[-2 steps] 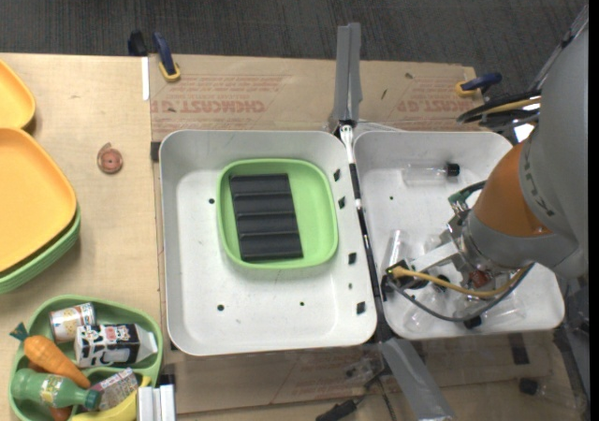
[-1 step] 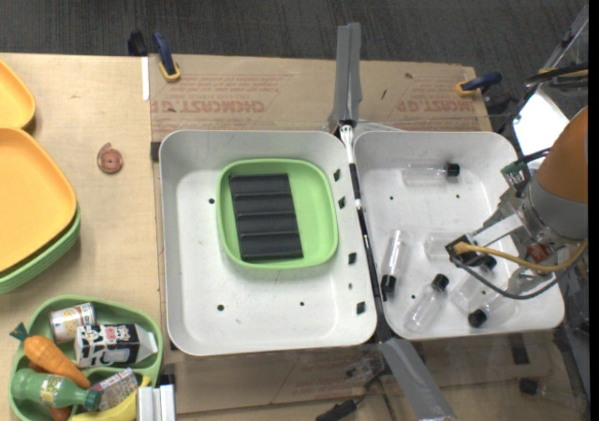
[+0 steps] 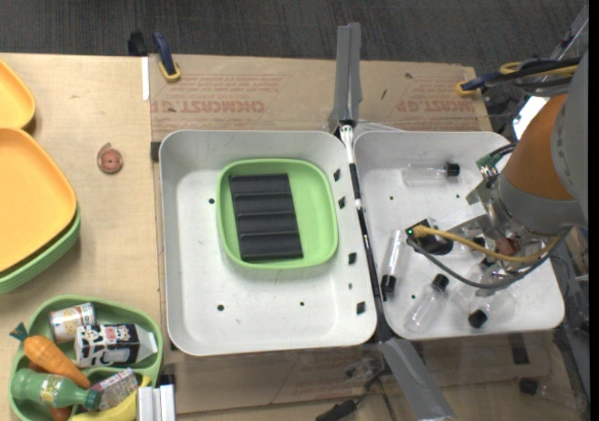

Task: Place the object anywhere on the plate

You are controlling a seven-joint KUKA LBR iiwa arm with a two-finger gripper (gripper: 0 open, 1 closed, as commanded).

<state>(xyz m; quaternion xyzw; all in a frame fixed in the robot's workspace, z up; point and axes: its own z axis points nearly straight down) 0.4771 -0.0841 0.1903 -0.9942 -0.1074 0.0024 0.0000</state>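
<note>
Camera view: plate [image 3: 323, 213] mid-bin, clear margins.

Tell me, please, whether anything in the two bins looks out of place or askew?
Nothing looks spilled or broken. The green plate sits slightly turned in the left bin, holding only a dark ribbed insert. Small clear bottles lie toppled and scattered in the right bin.

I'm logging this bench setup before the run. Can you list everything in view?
bins: two, white, side by side on bench
plate: one, green, in left bin, bearing a dark ribbed insert
small clear bottles: several, dark caps, in right bin
orange plates: stacked, far left
green bowl: one, toy food and cans inside, lower left
clamps: two, at cardboard's top corners
arm: one, grey with orange band, over right bin
</note>
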